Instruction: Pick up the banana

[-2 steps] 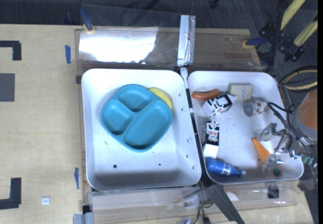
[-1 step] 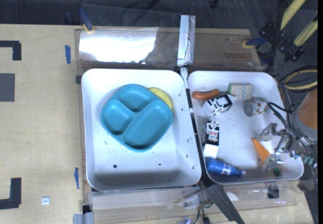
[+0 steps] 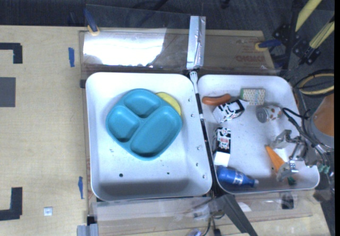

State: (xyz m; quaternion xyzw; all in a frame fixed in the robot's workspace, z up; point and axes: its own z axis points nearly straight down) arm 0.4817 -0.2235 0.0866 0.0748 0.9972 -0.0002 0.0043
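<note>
The banana is a yellow shape in the left bin, mostly hidden under the far right rim of a blue divided plate. My gripper is low over the right bin, near its front right corner and far from the banana. It stands open, one finger toward the far side and the other toward the near side. An orange carrot lies just left of the gap, not gripped.
The right bin also holds a sausage, a sponge, two black-and-white items, a grey cup and a blue bottle. A ridge separates the bins. Cables trail by the arm.
</note>
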